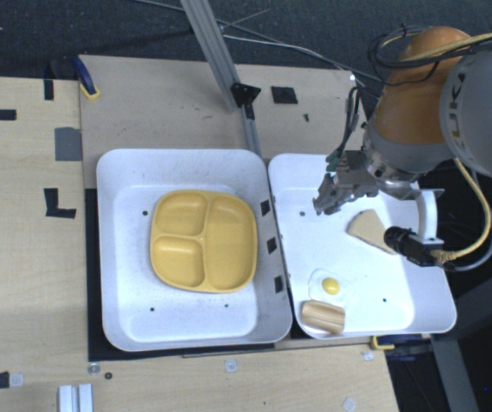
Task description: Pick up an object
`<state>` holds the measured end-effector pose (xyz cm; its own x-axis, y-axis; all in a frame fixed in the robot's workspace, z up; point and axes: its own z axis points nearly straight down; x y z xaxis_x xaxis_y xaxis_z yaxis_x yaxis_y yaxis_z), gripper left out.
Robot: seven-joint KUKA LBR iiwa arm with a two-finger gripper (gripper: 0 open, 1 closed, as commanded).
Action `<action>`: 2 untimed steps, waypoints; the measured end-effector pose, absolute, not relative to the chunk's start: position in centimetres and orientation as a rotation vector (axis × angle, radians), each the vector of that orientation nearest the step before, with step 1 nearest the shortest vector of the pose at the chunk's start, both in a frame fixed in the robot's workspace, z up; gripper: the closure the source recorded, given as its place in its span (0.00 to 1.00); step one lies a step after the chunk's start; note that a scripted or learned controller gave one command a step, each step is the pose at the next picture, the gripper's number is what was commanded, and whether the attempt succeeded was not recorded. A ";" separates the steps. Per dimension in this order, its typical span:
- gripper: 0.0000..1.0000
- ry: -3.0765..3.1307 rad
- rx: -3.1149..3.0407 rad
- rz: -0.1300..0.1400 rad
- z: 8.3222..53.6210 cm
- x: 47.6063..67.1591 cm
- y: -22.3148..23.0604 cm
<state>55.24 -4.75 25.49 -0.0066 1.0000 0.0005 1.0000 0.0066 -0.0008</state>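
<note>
Two shallow white bins sit side by side on the worktop. The left bin carries a yellow divided plate, which lies flat near its middle with three compartments showing. The right bin carries three small things. A tan wedge-shaped piece lies toward the bin's right half, its long axis slanting from upper left to lower right. Its broad rounded end points up and left toward the claw, and its other end runs under a black fitting of the arm. A fried-egg piece, white with a yellow yolk, lies flat lower down near the bin's front. Just beside it, touching or nearly touching its lower edge, rests a bread-roll-shaped piece with its long axis roughly left to right, against the front rim.

The grey arm with its orange band reaches in from the right, and the claw hangs over the upper middle of the right bin, tips pointing down and left. It is near the upper left end of the wedge but apart from it. Nothing shows between its dark fingers, and whether they stand wide or narrow cannot be told at this angle.
</note>
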 end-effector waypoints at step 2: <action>1.00 -2.226 -2.216 0.003 22.7 59.0 3.5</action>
<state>58.99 3.48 22.75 -0.0048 1.0000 -0.0007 1.0000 0.0048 -0.0019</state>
